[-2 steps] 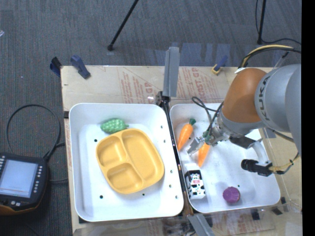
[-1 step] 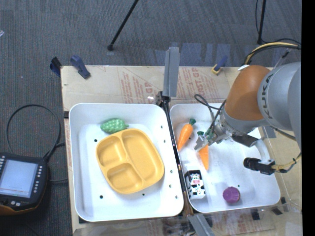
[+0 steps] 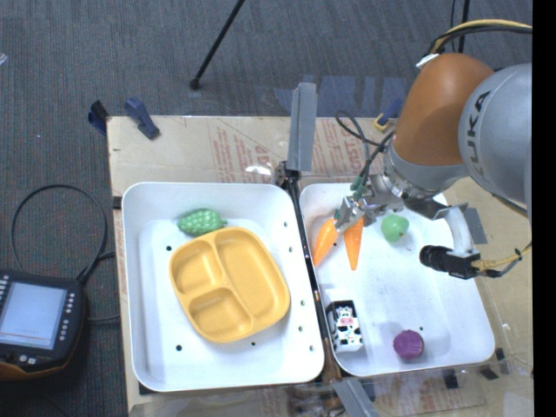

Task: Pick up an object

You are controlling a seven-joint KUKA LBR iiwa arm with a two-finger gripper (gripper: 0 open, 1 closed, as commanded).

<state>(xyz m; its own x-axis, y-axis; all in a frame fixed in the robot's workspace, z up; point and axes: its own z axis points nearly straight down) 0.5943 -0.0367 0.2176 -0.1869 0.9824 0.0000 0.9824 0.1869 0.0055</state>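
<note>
Two carrots (image 3: 339, 237) sit right at the end effector (image 3: 358, 205), in the right bin (image 3: 452, 328): both orange, tapered, toy-like. One lies just below the fingertips, point down. The other lies just beside it on the divider side, leaning toward the bin wall.

Handling, as a judgement: they look like moulded plastic, so light, stiff, smooth and a bit slippery. The taper means a pinch near the tip would likely squirt out. Best hold is across the thick upper end, jaws square to the long axis. The two lie near touching at the top, so a wide pinch could catch both or wedge between them.

End effector state: it hangs over the carrot tops, but the fingers are small and cluttered by cables here, so I cannot tell how far apart they stand, nor whether anything is between them. Not calling a hold.

Other candidates in the same bin:
- green apple-like ball (image 3: 395, 227), just beside the end effector on the arm side; round, would roll
- purple round toy (image 3: 408, 345), well below, near the front wall
- small black-and-white box (image 3: 346, 327), below, against the divider; flat sides, easiest pinch

Left bin (image 3: 139, 233) holds a yellow divided plate (image 3: 230, 285) and a green knobbly toy (image 3: 200, 222), both well apart from the end effector.
</note>
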